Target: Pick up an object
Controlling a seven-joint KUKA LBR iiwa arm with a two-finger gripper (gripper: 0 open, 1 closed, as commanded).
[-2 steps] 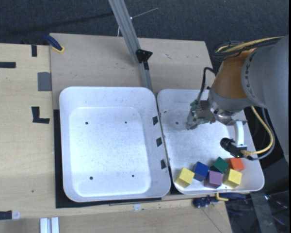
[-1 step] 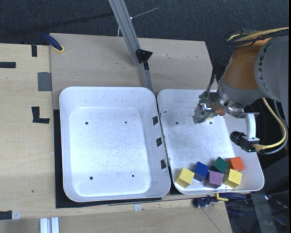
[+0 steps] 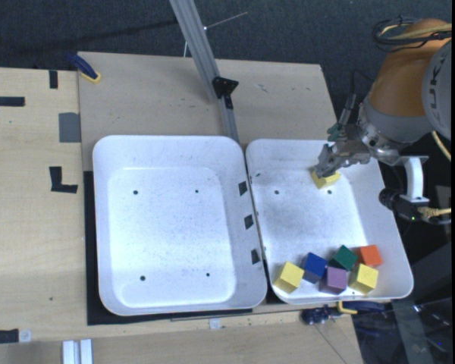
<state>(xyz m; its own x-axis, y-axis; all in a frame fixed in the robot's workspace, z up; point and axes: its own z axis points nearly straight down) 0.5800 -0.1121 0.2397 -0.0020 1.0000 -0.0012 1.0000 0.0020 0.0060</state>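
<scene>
My gripper [image 3: 328,170] reaches down into the far part of the right bin [image 3: 303,211]. A small yellow block [image 3: 326,178] sits between its fingertips, its upper part hidden by the dark fingers. Whether the block rests on the bin floor or hangs just above it is not visible. Several other blocks lie bunched in the near right corner of that bin: a yellow one [image 3: 290,276], a blue one [image 3: 314,266], a purple one [image 3: 336,278], a green one [image 3: 344,257], an orange one [image 3: 370,255] and another yellow one [image 3: 365,277].
The left bin [image 3: 167,218] stands beside the right one, sharing a raised rim. A slanted metal pole [image 3: 205,51] crosses the bench behind the bins. The arm's grey and orange body [image 3: 406,89] fills the upper right.
</scene>
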